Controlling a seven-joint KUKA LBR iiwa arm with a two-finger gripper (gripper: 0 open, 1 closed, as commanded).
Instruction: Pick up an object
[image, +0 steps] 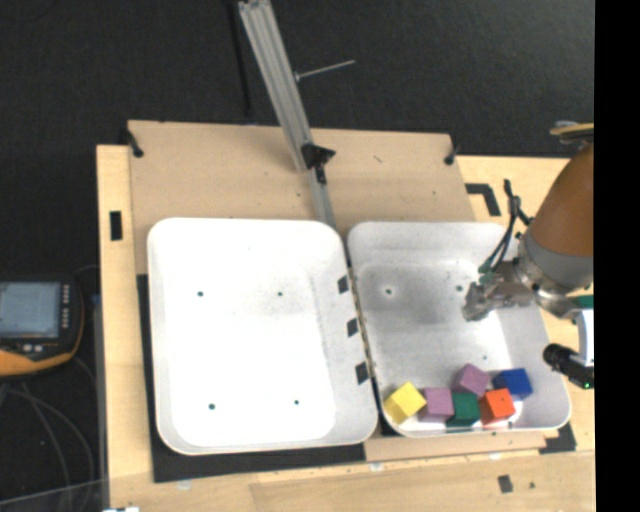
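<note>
1. Because the blocks crowd the right bin's near edge, the yellow block sits most exposed.
2. The gripper hangs above bare floor, apparently carrying nothing; its finger state cannot be told.

2 bins sit side by side on the bench. the left bin is beside the right bin. 6 blocks huddle along the right bin's near edge, touching each other. the gripper hangs behind them.
</note>
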